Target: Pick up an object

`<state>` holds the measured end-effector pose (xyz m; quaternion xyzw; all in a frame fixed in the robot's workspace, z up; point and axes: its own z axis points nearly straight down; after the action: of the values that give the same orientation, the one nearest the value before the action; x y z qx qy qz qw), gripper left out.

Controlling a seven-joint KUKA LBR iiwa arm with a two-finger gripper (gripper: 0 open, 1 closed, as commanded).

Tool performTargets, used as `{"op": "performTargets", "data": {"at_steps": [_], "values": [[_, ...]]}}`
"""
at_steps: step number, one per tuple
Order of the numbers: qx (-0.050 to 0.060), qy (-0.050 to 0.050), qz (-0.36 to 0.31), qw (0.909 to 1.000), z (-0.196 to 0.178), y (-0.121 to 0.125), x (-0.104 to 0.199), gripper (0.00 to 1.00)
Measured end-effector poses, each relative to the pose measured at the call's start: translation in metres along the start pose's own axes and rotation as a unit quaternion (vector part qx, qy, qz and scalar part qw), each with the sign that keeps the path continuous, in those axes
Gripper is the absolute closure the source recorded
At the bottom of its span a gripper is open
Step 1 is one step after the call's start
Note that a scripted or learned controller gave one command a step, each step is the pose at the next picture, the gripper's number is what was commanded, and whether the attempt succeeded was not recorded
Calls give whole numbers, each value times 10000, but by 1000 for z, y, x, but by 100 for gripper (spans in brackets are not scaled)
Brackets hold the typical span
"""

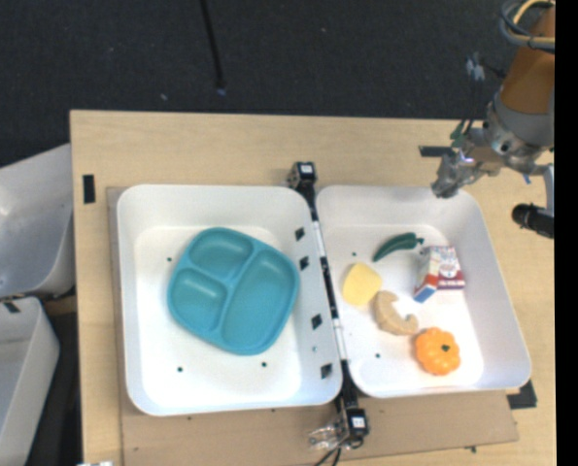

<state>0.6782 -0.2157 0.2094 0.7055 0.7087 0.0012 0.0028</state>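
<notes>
Gripper (448, 184), finger state unclear, over right bin's (497, 260) far rim; pepper (396, 246), carton (438, 271), pumpkin (436, 350) below.

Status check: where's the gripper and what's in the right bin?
Gripper over right bin's far rim, holding nothing visible. Bin holds green pepper, yellow piece, tan piece, small carton, orange pumpkin. Path unobstructed.
</notes>
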Motion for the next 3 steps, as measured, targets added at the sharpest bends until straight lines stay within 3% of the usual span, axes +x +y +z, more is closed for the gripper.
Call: {"op": "performTargets", "data": {"at_steps": [3], "values": [[27, 17, -2, 10000, -36, -66, 130, 100]]}}
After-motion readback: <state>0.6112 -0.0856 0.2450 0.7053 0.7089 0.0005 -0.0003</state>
